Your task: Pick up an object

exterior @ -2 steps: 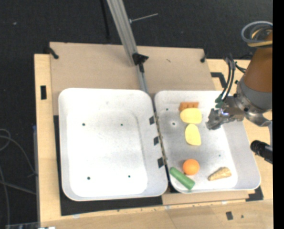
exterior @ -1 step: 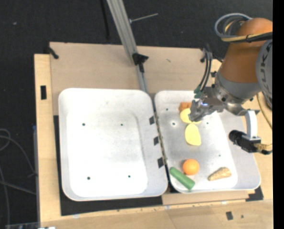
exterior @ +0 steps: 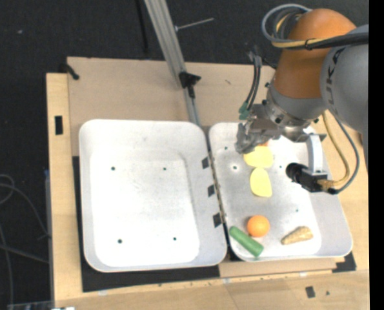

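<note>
Looking down on my bench, I see the gripper touching the upper yellow piece in the right bin; finger spacing I cannot tell. Orange ball lies nearer the front.

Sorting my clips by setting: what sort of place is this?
Probably a robotics lab bench: a robot arm reaching over two white bins, toy food such as an orange ball, and loose cables.
</note>
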Motion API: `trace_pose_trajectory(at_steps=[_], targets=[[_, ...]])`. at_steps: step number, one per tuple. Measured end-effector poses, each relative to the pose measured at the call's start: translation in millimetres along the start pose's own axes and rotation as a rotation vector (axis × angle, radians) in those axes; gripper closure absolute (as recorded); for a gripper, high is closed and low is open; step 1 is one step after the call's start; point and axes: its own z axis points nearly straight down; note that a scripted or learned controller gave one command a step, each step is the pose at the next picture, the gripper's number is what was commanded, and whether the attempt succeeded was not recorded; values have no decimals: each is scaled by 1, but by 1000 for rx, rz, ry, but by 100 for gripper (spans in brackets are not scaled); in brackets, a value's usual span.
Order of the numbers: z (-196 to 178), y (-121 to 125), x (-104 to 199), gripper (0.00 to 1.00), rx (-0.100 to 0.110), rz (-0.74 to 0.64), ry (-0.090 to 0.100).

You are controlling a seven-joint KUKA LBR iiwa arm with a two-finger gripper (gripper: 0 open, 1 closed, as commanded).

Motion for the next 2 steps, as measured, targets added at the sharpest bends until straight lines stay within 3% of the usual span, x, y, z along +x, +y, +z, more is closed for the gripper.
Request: trace_pose_trajectory(at_steps=[2], targets=[[30, 48, 98, 100, 1, 0, 0]])
